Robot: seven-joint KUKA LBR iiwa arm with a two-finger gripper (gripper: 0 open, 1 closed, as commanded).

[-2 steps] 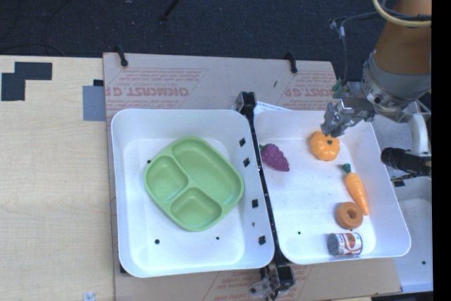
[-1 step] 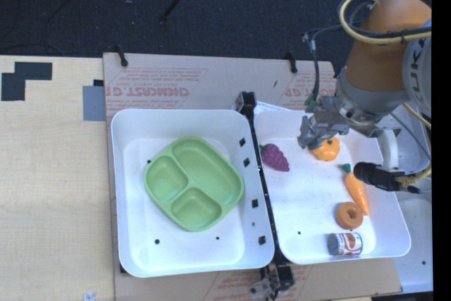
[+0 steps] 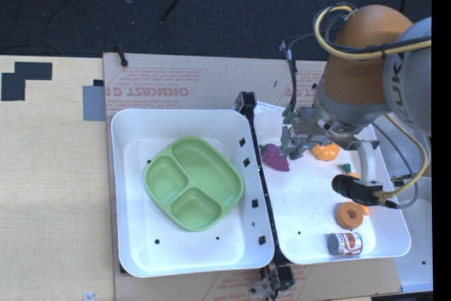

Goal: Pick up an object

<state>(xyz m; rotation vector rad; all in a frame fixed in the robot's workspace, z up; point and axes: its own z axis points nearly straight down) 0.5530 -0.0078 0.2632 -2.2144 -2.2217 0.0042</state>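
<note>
Orange-banded grey arm's gripper [image 3: 294, 144], jaw opening impossible to judge, hovers just right of a bumpy purple grape bunch [image 3: 275, 157].

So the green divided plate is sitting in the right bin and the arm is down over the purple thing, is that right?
Not quite. The camera view shows the green divided plate in the left bin, not the right one. The rest holds: the arm's hand is down in the right bin, right beside the purple thing.

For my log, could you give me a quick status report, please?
Gripper low in right bin, beside purple toy. Nothing seen held. Orange ring, can apart.
</note>
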